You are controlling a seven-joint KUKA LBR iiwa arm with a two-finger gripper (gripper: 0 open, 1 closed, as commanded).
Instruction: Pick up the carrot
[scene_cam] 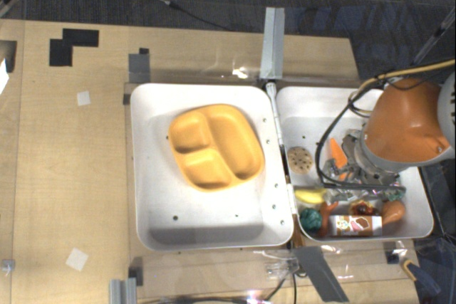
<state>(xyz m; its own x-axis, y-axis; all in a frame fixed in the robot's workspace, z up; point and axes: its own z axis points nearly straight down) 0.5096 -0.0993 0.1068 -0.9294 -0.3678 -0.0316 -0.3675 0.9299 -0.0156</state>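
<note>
Looking down into the right bin (313, 105), the carrot (335, 152) is found just left of the gripper (360, 171), long axis running near-upright in frame. Whether anything is gripped can't be told.

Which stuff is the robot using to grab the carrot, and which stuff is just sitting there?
For the job:
- carrot, in the right bin
- end effector, low over the carrot

Just lying about:
- yellow divided plate in the left bin
- cookie
- banana
- green toy
- small boxed snack
</note>
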